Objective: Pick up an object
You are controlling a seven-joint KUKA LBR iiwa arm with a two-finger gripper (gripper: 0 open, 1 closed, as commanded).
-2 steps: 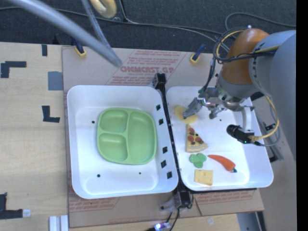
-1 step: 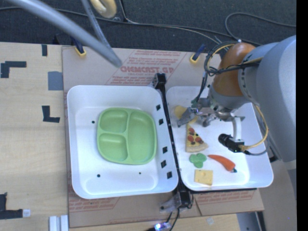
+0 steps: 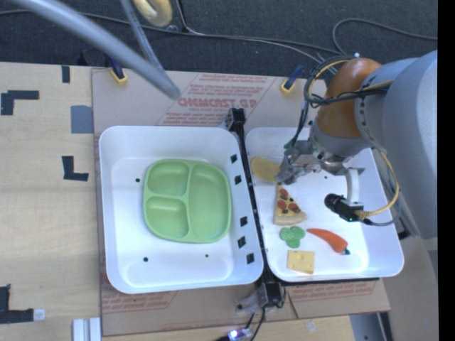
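- Bench [image 3: 43, 212]: pale wood surface with black tape marks; a cardboard sheet [image 3: 213, 94] with red print lies under both bins.
- Arm [image 3: 409, 130]: grey, with the orange band [image 3: 345, 105] above the wrist; enters from the right and hangs over the upper part of the right bin.
- Left bin [image 3: 114, 190]: shallow, white. Holds a green divided plate [image 3: 188, 199] with three compartments, roughly centred; nothing visible on the plate.
- Right bin [image 3: 380, 251]: shallow, white, touching the left bin along a black divider strip [image 3: 245, 190].
- Gripper [image 3: 290, 172]: low over the right bin's upper left area, pointing down-left. Tips sit between the yellow piece and the pizza slice. Cannot tell whether the fingers are apart or together; nothing seen between them.
- Toy pizza slice [image 3: 288, 206]: just below the gripper tips, point towards them, crust end nearest the green piece.
- Yellow flat piece [image 3: 264, 169]: just left of the gripper, near the divider.
- Red-orange toy chilli pepper [image 3: 329, 239]: right of the green piece, lying at a slant.
- Yellow cheese block [image 3: 301, 261]: near the bin's lower edge, below the green piece.
- Green toy vegetable [image 3: 291, 235]: small, between pizza slice and cheese block; exact type unclear.
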